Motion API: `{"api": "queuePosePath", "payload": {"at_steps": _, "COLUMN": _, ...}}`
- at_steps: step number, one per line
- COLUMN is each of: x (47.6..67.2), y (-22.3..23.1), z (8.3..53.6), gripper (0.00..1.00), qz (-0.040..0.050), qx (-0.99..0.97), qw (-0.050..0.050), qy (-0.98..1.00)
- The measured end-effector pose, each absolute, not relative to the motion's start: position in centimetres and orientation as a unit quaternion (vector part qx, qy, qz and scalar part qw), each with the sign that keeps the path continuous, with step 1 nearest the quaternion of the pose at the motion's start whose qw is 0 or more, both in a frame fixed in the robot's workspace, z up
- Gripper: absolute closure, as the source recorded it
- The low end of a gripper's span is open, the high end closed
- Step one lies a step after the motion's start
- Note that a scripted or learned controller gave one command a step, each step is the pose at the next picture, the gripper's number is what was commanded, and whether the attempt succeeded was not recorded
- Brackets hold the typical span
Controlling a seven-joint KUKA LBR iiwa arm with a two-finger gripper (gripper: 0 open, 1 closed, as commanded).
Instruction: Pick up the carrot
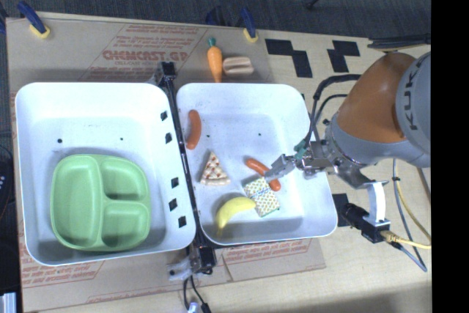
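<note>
- The gripper (277, 168) sits low in the right bin (293, 102), reaching in from the right; its fingertips are over the small orange items near the bin's middle, and at this size and angle I cannot tell whether the fingers are parted or closed, or whether anything lies between them.
- Just beside the tips lie a small orange-red sausage-like piece (256, 166) and a small orange round bit (275, 185); what the round bit is, is hard to make out.
- Below them a patterned square packet (262, 199) rests on the bin floor, with a banana (233, 211) touching its left edge.
- A pizza slice (213, 169) lies left of the gripper, and a long sausage (194, 129) lies near the bin's left wall.
- The carrot (214, 61), orange with a green top, lies outside both bins on the cardboard sheet (132, 48) just above the right bin's upper left corner, well apart from the gripper.
- A hot dog bun (237, 67) lies just beside the carrot on its right.
- The left bin (44, 113) holds a green divided plate (100, 201).
- The arm (377, 117), orange band showing, extends off to the right.
</note>
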State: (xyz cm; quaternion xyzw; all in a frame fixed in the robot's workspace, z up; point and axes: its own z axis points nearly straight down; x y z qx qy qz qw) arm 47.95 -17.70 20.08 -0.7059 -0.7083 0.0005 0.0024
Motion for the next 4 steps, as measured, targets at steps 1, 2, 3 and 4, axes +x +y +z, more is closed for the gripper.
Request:
{"api": "queuePosePath", "payload": {"at_steps": 1, "x": 52.1, "y": -8.2, "z": 19.1, "gripper": 0.00, "qz": 0.0011, "qx": -0.704, "qw": 0.001, "qy": -0.711}}
{"api": "queuePosePath", "payload": {"at_steps": 2, "x": 63.7, "y": 1.3, "z": 19.4, "gripper": 0.00, "qz": 0.0006, "qx": -0.656, "qw": 0.001, "qy": -0.755}}
{"api": "queuePosePath", "payload": {"at_steps": 3, "x": 63.7, "y": 1.2, "z": 19.4, "gripper": 0.00, "qz": 0.0011, "qx": -0.656, "qw": 0.001, "qy": -0.755}}
{"api": "queuePosePath", "payload": {"at_steps": 4, "x": 64.0, "y": 11.4, "z": 13.9, "gripper": 0.00, "qz": 0.0016, "qx": -0.622, "qw": 0.002, "qy": -0.783}}
